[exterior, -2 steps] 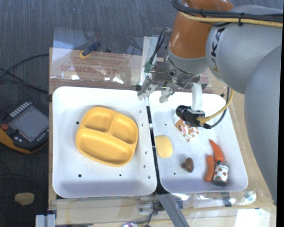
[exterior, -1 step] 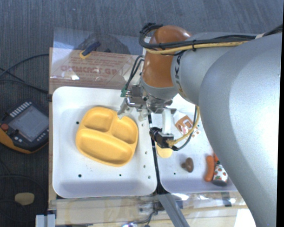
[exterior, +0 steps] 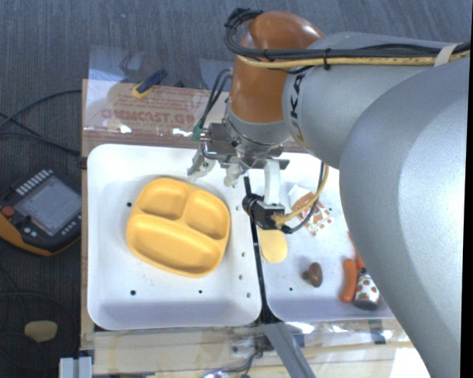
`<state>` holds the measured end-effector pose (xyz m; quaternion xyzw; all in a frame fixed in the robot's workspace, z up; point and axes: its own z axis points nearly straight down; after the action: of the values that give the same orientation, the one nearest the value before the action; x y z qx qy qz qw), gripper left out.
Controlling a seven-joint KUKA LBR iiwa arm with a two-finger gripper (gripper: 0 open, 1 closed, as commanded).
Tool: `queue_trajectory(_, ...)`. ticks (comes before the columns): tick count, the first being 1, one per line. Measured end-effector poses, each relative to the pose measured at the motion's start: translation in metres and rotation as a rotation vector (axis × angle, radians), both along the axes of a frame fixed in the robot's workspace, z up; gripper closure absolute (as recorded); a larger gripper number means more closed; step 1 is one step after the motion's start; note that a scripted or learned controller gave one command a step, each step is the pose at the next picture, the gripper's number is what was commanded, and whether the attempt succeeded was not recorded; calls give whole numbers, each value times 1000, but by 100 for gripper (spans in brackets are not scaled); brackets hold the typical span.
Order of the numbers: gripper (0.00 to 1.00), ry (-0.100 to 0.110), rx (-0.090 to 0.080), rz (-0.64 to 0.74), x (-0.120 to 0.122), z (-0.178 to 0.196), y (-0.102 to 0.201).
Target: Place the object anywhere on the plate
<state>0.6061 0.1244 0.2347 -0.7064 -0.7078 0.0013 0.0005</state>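
You see the gripper [exterior: 212,171] over the far edge of the left bin [exterior: 104,218], just beyond the yellow plate [exterior: 179,225], fingers spread with nothing between them. The plate sits mid-bin with bare compartments. In the right bin [exterior: 294,303] lie a brown object [exterior: 314,274], a pale disc [exterior: 274,247] and an orange piece [exterior: 348,280], all well apart from the plate.

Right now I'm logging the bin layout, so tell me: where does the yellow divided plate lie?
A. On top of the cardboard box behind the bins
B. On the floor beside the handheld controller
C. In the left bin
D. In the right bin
C: the yellow divided plate lies flat on the floor of the left bin, while the small brown object and the orange piece lie in the right bin.
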Motion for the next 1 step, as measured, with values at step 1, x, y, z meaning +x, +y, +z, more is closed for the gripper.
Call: queue_trajectory(1,0,1,-1,0,0,0,0)
